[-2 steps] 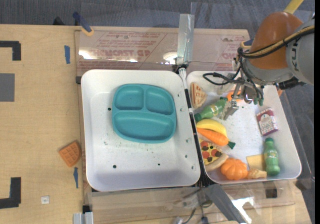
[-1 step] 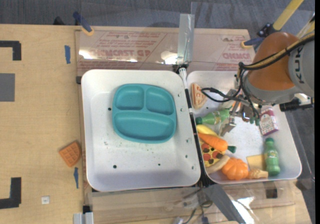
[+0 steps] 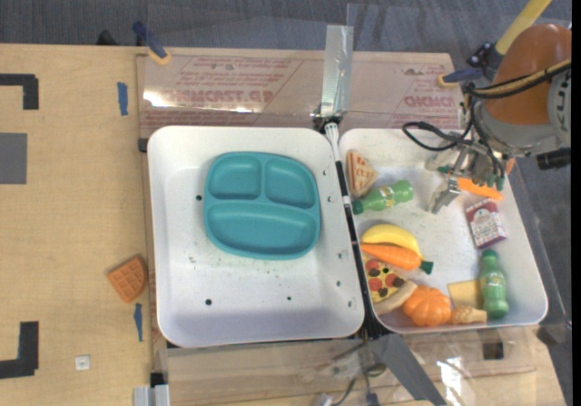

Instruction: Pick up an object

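A waffle [image 3: 128,278] lies on the bench left of the bins, well out of play. The left bin [image 3: 172,168] holds a teal tray [image 3: 262,204] with three wells, and nothing in it needs lifting. All the likely picks sit in the right bin [image 3: 531,277]. Along the divider lie a pizza slice [image 3: 360,172] and a green bottle [image 3: 383,197] on its side. Below them a banana [image 3: 392,235] touches a carrot [image 3: 393,255], with a second pizza piece [image 3: 385,283] and a pumpkin [image 3: 428,305] crowded beneath. A cheese block [image 3: 462,293] and an upright green bottle [image 3: 493,282] fill the near right corner, and a small carton [image 3: 486,223] lies by the right wall.

The gripper [image 3: 451,188] hangs over the upper middle of the right bin, its fingers parted a little and nothing between them. A small orange piece [image 3: 478,185] lies just to its right.

For a clean pick, the lying bottle looks the best choice: it is near the fingers and stands apart from its neighbours. The fingers should straddle its narrow width, crosswise to its length, and descend fully before closing. The banana and carrot pile is riskier, since touching pieces may be pinched together or pushed aside. The orange piece by the wall gives little room for the outer finger.
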### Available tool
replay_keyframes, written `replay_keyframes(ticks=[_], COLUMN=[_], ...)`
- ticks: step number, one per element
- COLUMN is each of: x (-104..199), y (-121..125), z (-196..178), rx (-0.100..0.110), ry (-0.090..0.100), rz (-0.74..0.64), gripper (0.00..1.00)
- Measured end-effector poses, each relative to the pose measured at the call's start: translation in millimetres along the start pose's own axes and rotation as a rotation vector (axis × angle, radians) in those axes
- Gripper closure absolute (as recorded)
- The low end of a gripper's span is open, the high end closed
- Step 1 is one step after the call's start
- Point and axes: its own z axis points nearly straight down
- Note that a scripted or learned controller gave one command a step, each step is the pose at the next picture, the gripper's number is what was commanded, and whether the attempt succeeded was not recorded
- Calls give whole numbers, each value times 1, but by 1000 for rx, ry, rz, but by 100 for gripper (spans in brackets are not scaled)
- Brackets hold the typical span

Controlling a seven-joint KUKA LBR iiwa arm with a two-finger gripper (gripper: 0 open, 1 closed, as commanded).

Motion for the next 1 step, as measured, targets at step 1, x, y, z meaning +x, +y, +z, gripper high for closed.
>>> replay_keyframes(ticks=[1], x=[47], y=[-43], z=[-1], rx=[0], ry=[0], rz=[-20], gripper=[0])
